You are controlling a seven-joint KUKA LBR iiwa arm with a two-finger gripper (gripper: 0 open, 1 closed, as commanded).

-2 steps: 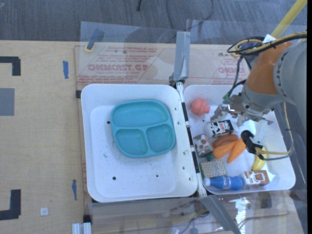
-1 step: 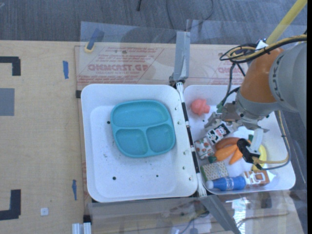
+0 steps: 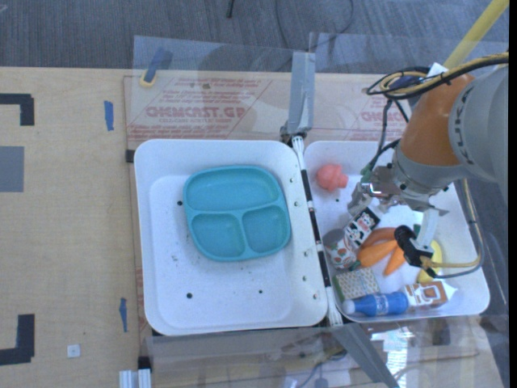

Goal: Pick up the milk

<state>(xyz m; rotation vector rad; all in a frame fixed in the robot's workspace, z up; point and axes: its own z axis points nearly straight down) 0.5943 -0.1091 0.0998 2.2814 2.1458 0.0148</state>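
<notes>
The robot's hand (image 3: pixel 370 198) is being held low over the right bin (image 3: pixel 343 150), hanging from the grey arm (image 3: pixel 477 128) that is reaching in from the right. Whether the hand is parted or pressed together cannot be made out from this angle.

The milk (image 3: pixel 361 228), a small carton printed in black-and-white cow patches, is lying tilted in the middle of the right bin. Its upper end is just beneath the hand, and whether the two are touching cannot be told. A small can (image 3: pixel 339 250) is resting against the carton's lower left side, and an orange carrot (image 3: pixel 378 249) is lying just to its right.

A pink ball (image 3: pixel 329 177) is sitting apart from the rest near the bin's upper left corner. Nearer the front edge, a tan chequered packet (image 3: pixel 356 282) is lying below the can. A blue bottle (image 3: pixel 378 304) is stretched on its side along the front wall, with an orange-and-white box (image 3: pixel 428 295) just to its right.

In the left bin (image 3: pixel 161 297), a teal divided plate (image 3: pixel 237 212) is lying flat, well apart from the hand. Both bins are being carried side by side on the pale wooden counter (image 3: pixel 65 217).
</notes>
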